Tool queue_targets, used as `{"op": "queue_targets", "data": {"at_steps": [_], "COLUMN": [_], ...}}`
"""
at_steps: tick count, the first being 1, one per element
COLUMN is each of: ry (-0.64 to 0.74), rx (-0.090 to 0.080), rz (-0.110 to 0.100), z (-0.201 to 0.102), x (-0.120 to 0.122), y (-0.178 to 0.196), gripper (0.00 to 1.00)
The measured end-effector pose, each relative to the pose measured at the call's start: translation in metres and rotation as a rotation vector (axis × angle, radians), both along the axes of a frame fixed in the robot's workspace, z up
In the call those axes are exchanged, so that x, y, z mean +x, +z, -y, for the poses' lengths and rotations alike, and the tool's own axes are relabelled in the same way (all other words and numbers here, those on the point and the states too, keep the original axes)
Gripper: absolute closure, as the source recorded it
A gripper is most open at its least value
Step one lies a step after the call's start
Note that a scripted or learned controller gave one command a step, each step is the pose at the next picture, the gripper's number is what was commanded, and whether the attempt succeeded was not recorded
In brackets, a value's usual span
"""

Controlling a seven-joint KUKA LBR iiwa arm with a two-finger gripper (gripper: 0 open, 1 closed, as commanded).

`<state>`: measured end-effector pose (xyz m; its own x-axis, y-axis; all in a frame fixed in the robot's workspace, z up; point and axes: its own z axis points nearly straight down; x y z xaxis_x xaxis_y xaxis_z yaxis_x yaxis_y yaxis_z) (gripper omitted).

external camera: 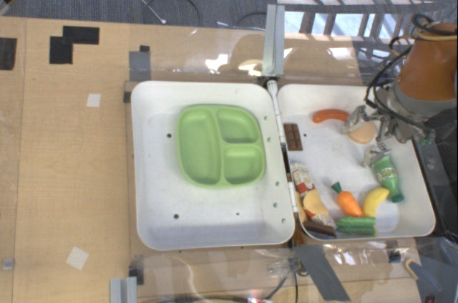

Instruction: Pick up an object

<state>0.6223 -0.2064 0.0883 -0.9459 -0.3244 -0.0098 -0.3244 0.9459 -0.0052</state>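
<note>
My gripper (366,135) hangs low over the right bin (322,158), near its back right corner, under the grey wrist with the orange band (429,69). Its fingers (355,121) stand open, one on each side of a pale beige food piece (362,134) that lies on the bin floor. An orange-red sausage (330,115) lies just left of the gripper. A green bottle (386,177) lies just in front of it.
Along the right bin's front lie a carrot (348,203), a yellow fruit (376,200), a green cucumber (356,225) and small packets (309,194). A brown bar (291,137) lies by the divider. The left bin (154,172) holds a green divided plate (220,145).
</note>
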Motion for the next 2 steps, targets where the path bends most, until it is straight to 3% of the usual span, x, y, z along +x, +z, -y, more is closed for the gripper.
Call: {"op": "queue_targets", "data": {"at_steps": [1, 2], "ry": [0.423, 0.833], "rx": [0.002, -0.005], "rz": [0.002, 0.009], "z": [-0.006, -0.008], "x": [-0.030, -0.076], "y": [0.001, 0.002], "gripper": [0.00, 0.00]}}
